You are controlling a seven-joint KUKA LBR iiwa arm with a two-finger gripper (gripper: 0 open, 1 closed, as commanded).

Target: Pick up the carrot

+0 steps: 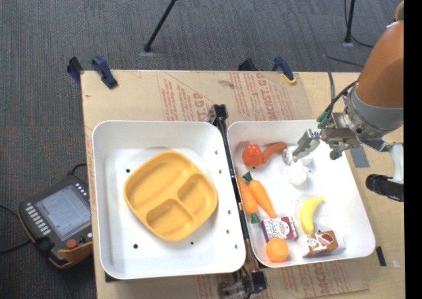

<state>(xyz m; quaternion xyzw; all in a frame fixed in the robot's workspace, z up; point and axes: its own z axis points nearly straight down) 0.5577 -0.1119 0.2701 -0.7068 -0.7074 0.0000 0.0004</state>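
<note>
the claw point(304, 146) hangs over the upper middle of the right bin point(353, 189), and i cannot tell from my screen whether it is apart or together. nothing sits between its tips that i can see. just beside it lies a small white object point(298, 173), too blurred for me to name.

the only writing i can read is the mirrored red print on the cardboard sheet point(191, 96) under the bins, something like "do not" upside down; the labels on the two small cartons are too small to read.

the arm point(382, 80) comes in from the right, its orange band high at the frame edge, grey wrist below it, the tool angled down and to the left towards the bin.

moving outward, a red tomato-like piece point(252, 154) and an orange sausage-shaped piece point(273, 150) lie left of the claw. the carrot point(261, 197) lies below them near the bin's left wall, green top pointing up-left, with a second carrot-like piece point(247, 197) touching its left side. well apart from the claw i see a banana point(308, 213), a purple carton point(278, 228), an orange point(277, 249) and a brown carton point(323, 242).

the left bin point(109, 225) holds a yellow divided plate point(171, 194). a teach pendant point(58, 222) rests on the floor at left.
</note>
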